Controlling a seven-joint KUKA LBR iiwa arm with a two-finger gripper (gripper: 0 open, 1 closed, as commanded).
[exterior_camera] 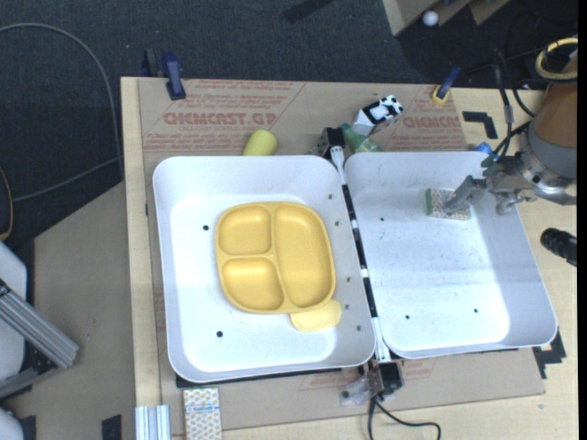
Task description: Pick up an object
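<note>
1. Sponge-like small object (447,203), green along one edge and speckled, lies in the right bin (449,282), in the frame's upper right.
2. Gripper (475,191) hangs just beside it on its right; whether its fingers are spread or pressed together cannot be told.
3. Left bin (183,246) holds a yellow divided plate (275,257) with a pale yellow piece (316,316) at its lower edge.

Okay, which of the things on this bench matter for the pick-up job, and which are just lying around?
For the job:
- claw, over the right bin
- small green-edged object at the claw
- yellow divided plate in the left bin
- pale yellow piece under the plate's edge

Lying about:
- yellow cylinder behind the bins
- black-and-white toy
- blue clamp
</note>
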